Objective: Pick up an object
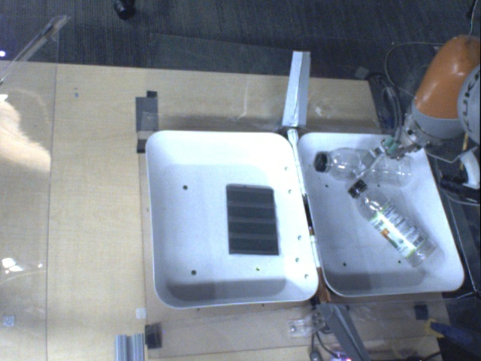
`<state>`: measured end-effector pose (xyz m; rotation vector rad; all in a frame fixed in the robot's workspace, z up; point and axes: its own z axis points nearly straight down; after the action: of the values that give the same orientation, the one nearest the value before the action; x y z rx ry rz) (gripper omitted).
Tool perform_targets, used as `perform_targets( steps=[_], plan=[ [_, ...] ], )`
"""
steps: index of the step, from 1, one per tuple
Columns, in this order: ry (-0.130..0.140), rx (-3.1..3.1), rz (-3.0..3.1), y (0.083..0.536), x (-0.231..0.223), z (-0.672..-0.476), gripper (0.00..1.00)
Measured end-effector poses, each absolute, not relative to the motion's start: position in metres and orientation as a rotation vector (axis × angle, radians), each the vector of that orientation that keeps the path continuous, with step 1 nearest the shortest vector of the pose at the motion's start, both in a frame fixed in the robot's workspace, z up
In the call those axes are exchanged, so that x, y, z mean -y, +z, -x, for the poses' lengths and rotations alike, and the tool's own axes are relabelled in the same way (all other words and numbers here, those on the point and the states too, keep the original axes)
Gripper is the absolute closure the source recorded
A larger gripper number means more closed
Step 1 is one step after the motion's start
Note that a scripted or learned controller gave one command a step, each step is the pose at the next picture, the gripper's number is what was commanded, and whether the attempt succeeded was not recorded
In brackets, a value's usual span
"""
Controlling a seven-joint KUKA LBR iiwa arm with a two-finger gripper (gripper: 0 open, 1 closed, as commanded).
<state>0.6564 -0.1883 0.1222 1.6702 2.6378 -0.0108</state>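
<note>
Two clear plastic bottles lie in the right bin (pixel 443 277). One bottle (pixel 352 162) with a black cap pointing left rests near the bin's far edge. The other bottle (pixel 392 229), with a printed label and a black cap at its upper left end, lies diagonally across the middle. My gripper (pixel 392 147) hangs at the bin's far right corner, just right of the first bottle and close above its base. A flat black ridged block (pixel 252 219) lies in the middle of the left bin (pixel 173 201).
The grey arm with its orange band (pixel 445 74) comes in from the upper right. Cables run behind the right bin. A metal bar (pixel 297 89) stands between the bins at the back. Small clamps sit at the bins' corners.
</note>
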Motion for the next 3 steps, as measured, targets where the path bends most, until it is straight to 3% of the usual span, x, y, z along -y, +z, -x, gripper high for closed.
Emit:
perform_targets(
  steps=[1,2,3],
  plan=[
    [-0.044,-2.750,-1.486,0.120,0.173,-0.669,0.00],
    [0.005,-2.857,-1.276,0.226,0.138,-0.663,0.00],
    [0.004,-2.959,-1.027,0.112,0.178,-0.643,0.00]
  ],
)
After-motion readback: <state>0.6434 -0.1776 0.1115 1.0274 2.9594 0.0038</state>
